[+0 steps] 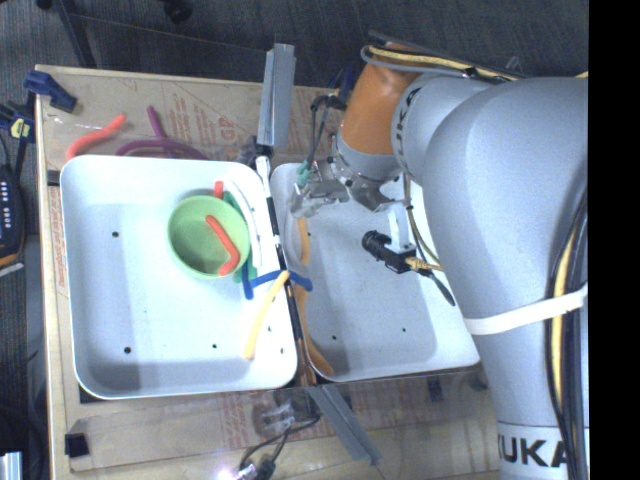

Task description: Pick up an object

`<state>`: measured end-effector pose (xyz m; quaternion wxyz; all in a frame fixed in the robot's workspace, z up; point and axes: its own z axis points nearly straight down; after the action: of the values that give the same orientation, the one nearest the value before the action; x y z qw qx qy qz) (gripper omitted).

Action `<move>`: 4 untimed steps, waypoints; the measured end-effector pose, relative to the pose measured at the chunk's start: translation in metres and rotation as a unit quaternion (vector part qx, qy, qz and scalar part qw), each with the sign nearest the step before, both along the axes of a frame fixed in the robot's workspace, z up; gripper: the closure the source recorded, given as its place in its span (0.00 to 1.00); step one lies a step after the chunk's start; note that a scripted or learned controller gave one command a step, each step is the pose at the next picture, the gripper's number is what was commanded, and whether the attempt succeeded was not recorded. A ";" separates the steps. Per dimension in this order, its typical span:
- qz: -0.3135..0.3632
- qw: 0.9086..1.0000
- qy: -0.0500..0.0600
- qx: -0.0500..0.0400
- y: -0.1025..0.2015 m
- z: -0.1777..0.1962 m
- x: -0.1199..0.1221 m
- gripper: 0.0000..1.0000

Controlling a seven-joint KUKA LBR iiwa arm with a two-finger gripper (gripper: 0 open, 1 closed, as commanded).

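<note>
At the near edge of the bench, 2 shallow white bins are seen side by side. In the left bin [130, 298], a yellow stick [262, 315] and a blue piece [262, 284] lie by the right wall, with a green bowl [208, 236] holding a red strip [225, 240] just beyond. Farther back, the gripper [318, 193] is lowered at the far-left corner of the right bin [400, 338]; its state cannot be told. The reach step seems in hand. Next, an object must be closed on, then lifted.
</note>
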<state>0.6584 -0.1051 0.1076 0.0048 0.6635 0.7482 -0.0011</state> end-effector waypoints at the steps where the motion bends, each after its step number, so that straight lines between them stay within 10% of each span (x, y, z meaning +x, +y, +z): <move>1: -0.001 1.000 0.000 -0.002 -0.003 0.001 0.000 0.00; 2: 0.001 1.000 0.000 -0.001 -0.002 0.011 0.000 1.00; 3: 0.001 1.000 0.000 -0.002 -0.002 0.011 0.000 0.00; 4: 0.099 0.995 -0.001 -0.007 -0.007 -0.009 0.000 0.00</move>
<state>0.6582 -0.1126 0.0990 0.0098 0.5862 0.8101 -0.0051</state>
